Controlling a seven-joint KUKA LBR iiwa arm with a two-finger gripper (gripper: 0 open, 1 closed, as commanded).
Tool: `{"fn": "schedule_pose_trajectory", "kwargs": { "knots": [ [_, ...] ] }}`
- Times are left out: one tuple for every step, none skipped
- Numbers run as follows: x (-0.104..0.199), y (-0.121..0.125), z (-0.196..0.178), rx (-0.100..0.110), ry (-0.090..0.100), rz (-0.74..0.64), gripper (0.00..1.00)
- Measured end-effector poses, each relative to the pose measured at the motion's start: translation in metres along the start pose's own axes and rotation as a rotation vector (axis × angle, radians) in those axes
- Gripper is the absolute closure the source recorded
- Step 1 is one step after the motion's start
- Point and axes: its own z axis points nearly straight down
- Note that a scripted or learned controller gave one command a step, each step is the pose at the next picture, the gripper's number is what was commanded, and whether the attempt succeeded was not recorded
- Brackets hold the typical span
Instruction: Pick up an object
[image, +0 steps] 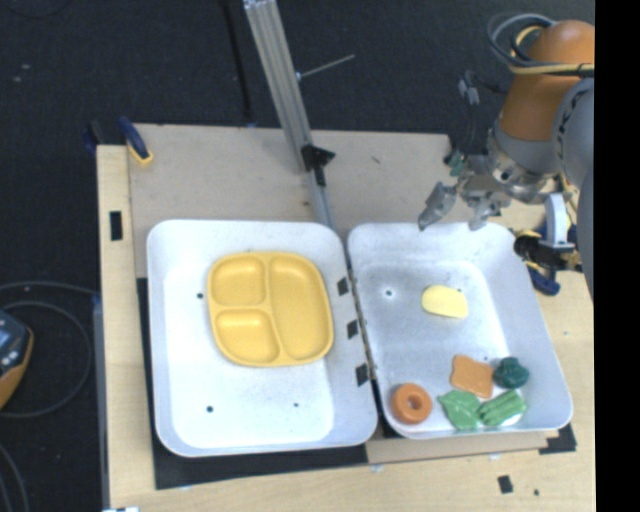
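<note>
Two bins — left (180, 400) holds a yellow tray (270, 308); right (400, 270), five toys.

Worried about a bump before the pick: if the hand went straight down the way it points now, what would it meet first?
Probably the far rim of the right bin or its bare floor just inside. The hand hangs over that far edge; the yellow piece lies nearer the camera, apart from that line. Depth is unclear from this slant.
</note>
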Motion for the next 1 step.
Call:
{"fn": "schedule_pose_trajectory", "kwargs": {
  "knots": [
    [0.0000, 0.0025, 0.0417, 0.003, -0.001, -0.002, 0.00]
  ]
}}
